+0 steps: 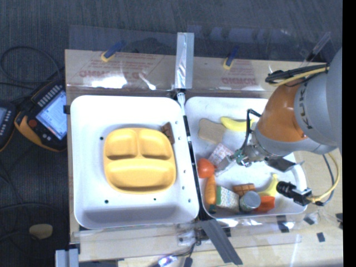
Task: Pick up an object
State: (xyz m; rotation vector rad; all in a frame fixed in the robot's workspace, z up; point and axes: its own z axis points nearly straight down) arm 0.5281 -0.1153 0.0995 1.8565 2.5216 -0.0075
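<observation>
Partly hidden by the arm [295, 115], right bin [192, 149] clutter, jaws [240, 157] state unclear

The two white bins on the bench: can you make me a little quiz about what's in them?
1. True or false: the yellow plastic divided tray lies in the left white bin.
2. Which bin is the grey and orange arm's tool over: A left, B right?
3. Fill in: the orange toy carrot lies near the right white bin's ____ wall.

Key: 1 true; 2 B; 3 left.
</observation>
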